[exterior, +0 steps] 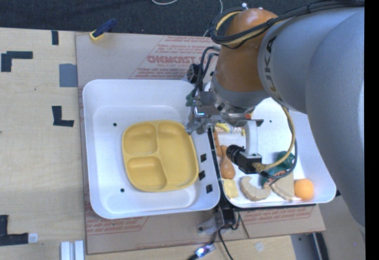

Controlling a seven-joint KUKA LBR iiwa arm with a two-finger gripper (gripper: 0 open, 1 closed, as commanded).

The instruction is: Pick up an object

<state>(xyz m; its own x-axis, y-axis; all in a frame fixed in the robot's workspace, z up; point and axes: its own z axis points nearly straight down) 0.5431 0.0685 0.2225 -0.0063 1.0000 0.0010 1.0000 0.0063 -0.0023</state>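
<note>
Camera view: the grey arm with the orange band comes in from the right, and the claw (227,128) hangs over the inner edge of the right shallow white bin (317,164), right next to the wall it shares with the other bin. The wrist covers most of it, so I honestly can't tell if it's spread or pinched, or whether anything is in it.

All the small stuff to pick sits in that same bin, on the near side of the claw. A brown sausage-shaped piece (226,165) lies just below it, with a pale yellow chunk (230,189) a bit further toward the front. Next to that is a tan bread-like slice (254,189), then a second tan slice (284,189), and a small orange ball (304,189) sits farthest from the claw in the front corner.

Off to the claw's other side, the left shallow white bin (98,134) has a yellow plastic divided plate (160,155) lying flat in it. Both bins rest on a brown cardboard sheet (142,57) on the pale wooden table (29,134).
</note>
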